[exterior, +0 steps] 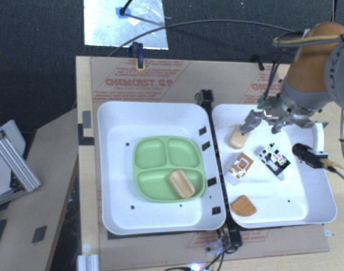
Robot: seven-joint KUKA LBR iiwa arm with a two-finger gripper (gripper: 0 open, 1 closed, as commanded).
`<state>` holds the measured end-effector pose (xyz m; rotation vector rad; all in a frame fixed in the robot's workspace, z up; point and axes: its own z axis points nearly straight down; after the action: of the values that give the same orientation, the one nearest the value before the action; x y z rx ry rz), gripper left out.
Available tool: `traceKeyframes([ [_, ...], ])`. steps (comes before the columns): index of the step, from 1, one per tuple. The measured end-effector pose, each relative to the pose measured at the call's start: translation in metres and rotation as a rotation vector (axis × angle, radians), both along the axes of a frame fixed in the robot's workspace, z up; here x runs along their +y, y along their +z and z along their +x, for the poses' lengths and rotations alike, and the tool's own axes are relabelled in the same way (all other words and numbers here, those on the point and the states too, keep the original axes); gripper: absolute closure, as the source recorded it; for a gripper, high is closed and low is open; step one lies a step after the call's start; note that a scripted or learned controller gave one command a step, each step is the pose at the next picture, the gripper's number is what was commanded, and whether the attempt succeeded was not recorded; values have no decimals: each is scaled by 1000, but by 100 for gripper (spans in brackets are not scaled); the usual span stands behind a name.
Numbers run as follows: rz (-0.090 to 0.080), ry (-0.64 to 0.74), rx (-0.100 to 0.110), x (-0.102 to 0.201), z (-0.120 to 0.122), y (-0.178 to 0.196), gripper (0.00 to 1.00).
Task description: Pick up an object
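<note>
Nearest the lens, well below the tool, lies a flat tan waffle-patterned toy biscuit [243,206] on the floor of the right white bin [307,208]. Up from it, toward the tool, sit a small orange-and-white printed carton [240,166] and a black-and-white patterned block [274,160]. Just under the tool [264,125] rests the likeliest target, a pale beige rounded lump like a toy bread roll [236,137], close to the bin's left wall. Its long axis seems to run diagonally, upper end tilted toward the tool, lower end toward the divider. It looks light and probably smooth plastic, so it may squirt sideways; pinching across its narrow waist seems safest. The tool's two grey fingers [252,121] stand spread apart with nothing between them, one hanging just above the lump. Far left of the tool, a green divided plate [155,151] carries a tan bun-shaped piece [181,183] in the left white bin [115,151]
</note>
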<state>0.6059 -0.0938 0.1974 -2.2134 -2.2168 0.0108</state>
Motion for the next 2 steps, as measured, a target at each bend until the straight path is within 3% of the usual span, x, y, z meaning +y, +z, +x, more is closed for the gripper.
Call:
traceKeyframes([
  [1,-1,2,-12,0,3,7,0],
  [2,-1,0,-10,2,5,-55,0],
])
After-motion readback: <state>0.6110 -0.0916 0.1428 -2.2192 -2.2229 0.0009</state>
